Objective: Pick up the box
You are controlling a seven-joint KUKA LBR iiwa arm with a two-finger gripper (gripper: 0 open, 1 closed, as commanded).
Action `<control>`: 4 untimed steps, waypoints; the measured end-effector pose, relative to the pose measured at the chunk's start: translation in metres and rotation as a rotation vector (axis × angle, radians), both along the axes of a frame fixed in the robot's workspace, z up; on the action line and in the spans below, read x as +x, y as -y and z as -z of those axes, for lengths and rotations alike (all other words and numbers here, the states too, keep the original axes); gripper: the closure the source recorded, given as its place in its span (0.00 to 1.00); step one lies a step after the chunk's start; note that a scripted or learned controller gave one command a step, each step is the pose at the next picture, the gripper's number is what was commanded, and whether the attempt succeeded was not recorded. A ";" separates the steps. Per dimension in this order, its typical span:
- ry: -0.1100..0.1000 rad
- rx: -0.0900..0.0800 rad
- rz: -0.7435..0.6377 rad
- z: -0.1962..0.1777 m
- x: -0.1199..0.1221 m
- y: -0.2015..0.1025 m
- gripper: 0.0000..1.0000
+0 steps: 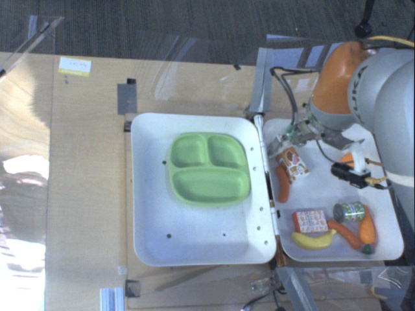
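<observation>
Bench of pale wood [78, 193] bearing two shallow white bins side by side. Left white bin [149, 238]: one light green plastic tray with three compartments [209, 169], lying flat in the upper middle. Right white bin [382, 238]: a small white carton with red and orange print [294, 163], tilted, near the upper left corner; a red-brown sausage-shaped piece [283, 183] just below and left of it, beside the bin's left wall; a small red and white box [310, 221] lying flat in the lower left part; a yellow banana [312, 240] touching the box's lower edge; an orange carrot [343, 233] to the box's right; a small green-labelled can [351, 211] above it; a second orange carrot-like piece [367, 229] beside the can. Grey arm with orange band [337, 83] reaches over the bin's upper part; two-finger gripper [292, 137] just above the printed carton, well apart from the box; finger state cannot be told.
</observation>
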State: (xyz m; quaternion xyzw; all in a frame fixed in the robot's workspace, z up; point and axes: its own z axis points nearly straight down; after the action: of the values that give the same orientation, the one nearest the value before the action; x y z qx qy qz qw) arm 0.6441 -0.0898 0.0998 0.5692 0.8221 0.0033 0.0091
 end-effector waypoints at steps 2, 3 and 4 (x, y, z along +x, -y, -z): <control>-0.018 0.006 -0.036 0.013 0.004 0.017 0.00; -0.018 0.006 -0.036 0.013 0.004 0.018 0.00; -0.018 0.006 -0.036 0.013 0.004 0.018 0.00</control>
State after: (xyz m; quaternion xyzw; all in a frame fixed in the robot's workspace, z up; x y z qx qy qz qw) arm 0.6479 -0.1074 0.0867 0.5545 0.8322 0.0010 0.0000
